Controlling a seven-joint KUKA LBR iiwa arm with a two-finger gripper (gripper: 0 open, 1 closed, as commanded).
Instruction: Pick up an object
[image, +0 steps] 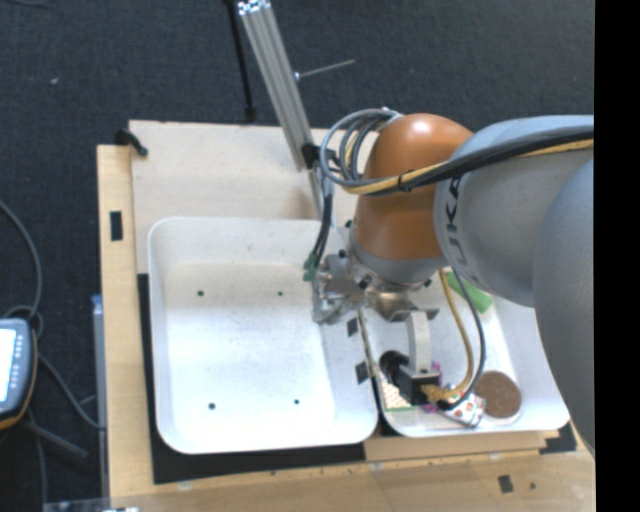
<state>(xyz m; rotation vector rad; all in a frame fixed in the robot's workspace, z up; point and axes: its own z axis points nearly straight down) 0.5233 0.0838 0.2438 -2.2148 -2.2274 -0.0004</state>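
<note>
My gripper (392, 312) hangs over the right bin (545, 395), under the orange wrist, close to the wall it shares with the left bin. The wrist hides what lies below it. A brown round disc (498, 393) lies at the bin's near right. Just left of the disc sits a small white spotted thing with pink and purple bits (460, 408). A green object (470, 293) pokes out from behind the arm further back. None of these is seen between fingers.
The left bin (250, 340) lies beside the arm, its floor white with a few dark specks. A slanted metal rail (280, 80) rises at the back. The grey arm covers the far right of the bench.
</note>
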